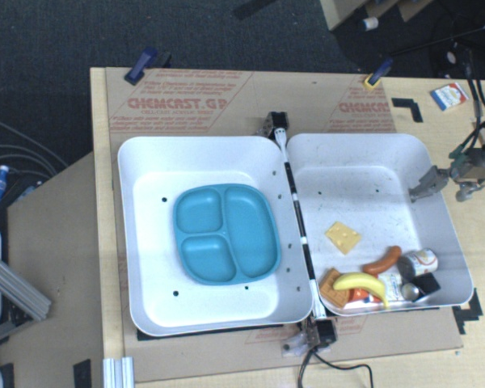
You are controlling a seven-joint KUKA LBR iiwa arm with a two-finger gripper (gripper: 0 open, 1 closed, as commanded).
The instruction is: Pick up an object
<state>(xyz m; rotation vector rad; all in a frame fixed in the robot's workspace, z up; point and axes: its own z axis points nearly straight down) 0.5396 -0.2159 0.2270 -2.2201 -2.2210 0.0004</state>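
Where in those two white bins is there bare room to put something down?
The right bin is bare across its far half, beyond the cheese slice. Its near corner is crowded: banana, sausage, ball. In the left bin, only margins around the blue divided plate.

Blue divided plate (225, 234) in left bin (137, 168)

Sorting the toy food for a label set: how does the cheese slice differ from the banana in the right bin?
The cheese is a flat, pale yellow square; the banana is a curved, brighter yellow, rounded piece. The cheese lies alone on bare bin floor near the middle of the right bin; the banana sits in the cluttered pile at the near edge, touching other items. Both are yellow and lie in the same bin.
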